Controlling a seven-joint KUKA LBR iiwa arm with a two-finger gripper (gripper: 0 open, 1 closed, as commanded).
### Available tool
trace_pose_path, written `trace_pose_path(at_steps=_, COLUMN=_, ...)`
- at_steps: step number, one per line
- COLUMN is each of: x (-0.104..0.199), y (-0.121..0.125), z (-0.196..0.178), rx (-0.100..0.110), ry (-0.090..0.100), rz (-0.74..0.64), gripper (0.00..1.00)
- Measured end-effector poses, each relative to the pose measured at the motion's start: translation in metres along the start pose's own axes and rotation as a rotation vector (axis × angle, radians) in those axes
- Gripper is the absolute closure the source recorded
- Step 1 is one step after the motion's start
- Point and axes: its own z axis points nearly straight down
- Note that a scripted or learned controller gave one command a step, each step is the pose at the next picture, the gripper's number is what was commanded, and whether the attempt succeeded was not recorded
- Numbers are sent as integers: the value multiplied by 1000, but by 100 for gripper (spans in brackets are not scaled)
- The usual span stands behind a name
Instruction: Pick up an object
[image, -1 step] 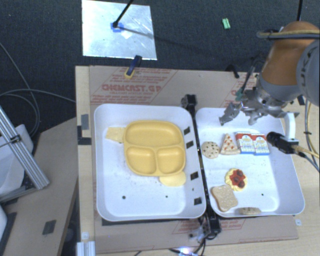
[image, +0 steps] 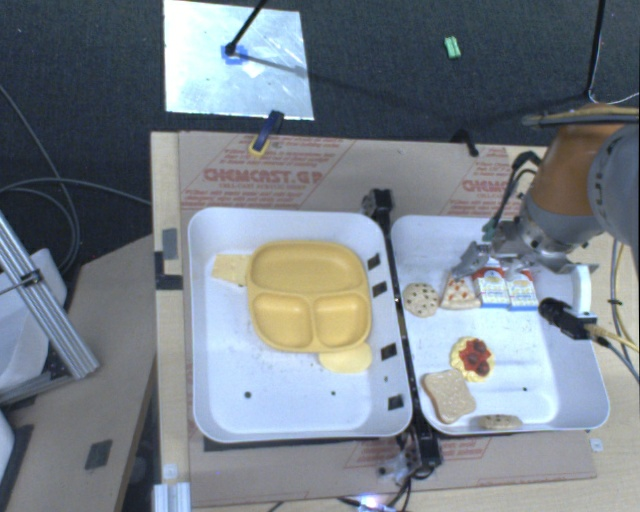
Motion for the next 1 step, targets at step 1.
trace_pose_path(at_steps=1, x=-43, y=23, z=38, rx=-14, ry=2, rz=-3, gripper=0)
